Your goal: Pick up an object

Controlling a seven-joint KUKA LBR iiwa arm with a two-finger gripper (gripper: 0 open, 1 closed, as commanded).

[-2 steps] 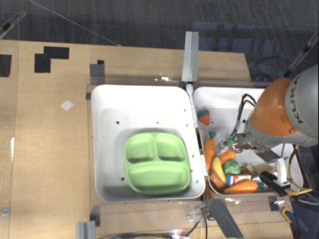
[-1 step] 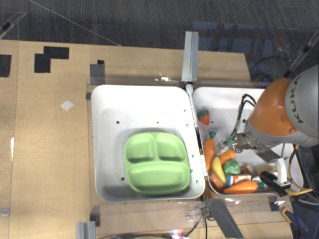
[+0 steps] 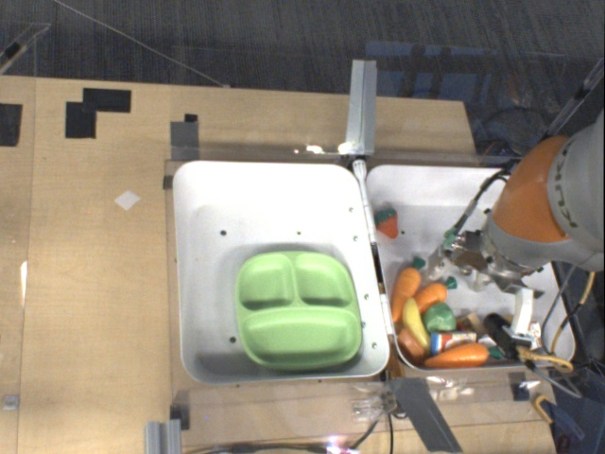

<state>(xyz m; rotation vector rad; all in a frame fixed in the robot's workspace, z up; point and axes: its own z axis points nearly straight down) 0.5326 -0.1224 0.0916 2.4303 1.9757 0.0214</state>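
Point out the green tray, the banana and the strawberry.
green tray point(image 3: 299, 308), camera view, on its middle divider.
banana point(image 3: 414, 322), camera view, mid-length of its yellow body.
strawberry point(image 3: 387, 223), camera view, its red flesh.

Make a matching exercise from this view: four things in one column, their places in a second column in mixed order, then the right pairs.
Things:
1. green divided plate
2. strawberry
3. banana
4. long carrot

Places:
A. along the near wall of the right bin
B. alone in the right bin's far left part, close to the divider
C. in the near half of the left bin
D. in the pile at the right bin's near left, between two orange pieces

Pairs: 1-C, 2-B, 3-D, 4-A
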